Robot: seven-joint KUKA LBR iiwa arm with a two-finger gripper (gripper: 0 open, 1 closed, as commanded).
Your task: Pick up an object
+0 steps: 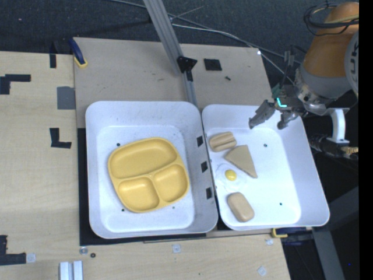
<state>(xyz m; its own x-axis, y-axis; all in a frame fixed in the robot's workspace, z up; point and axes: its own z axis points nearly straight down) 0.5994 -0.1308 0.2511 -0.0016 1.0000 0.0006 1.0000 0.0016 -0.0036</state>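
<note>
No brand, label or writing can be read on any item. The desk carries two white bins side by side. The left bin holds a yellow tray with three compartments, lying flat and turned at a slant. The right bin holds four food items grouped along its left half: a bun at the top, a tan wedge just below and right of it, a small fried egg beside the wedge's lower left corner, and a tan loaf near the front edge, apart from the rest.

The arm enters from the right, with its orange band above the grey wrist. The hand hangs over the rear edge of the right bin, tilted toward the left. Its two dark fingers are spread wide, with nothing between them. The hand is above and to the right of the bun and is apart from all four items.

A grey bar runs from the top edge down to the gap between the bins, with a black clamp on it. Thin cables cross the dark floor behind the desk. Black tape marks and a grey patch lie on the desk left of the bins. A blue and yellow clip sits at the rear left corner of the board.
</note>
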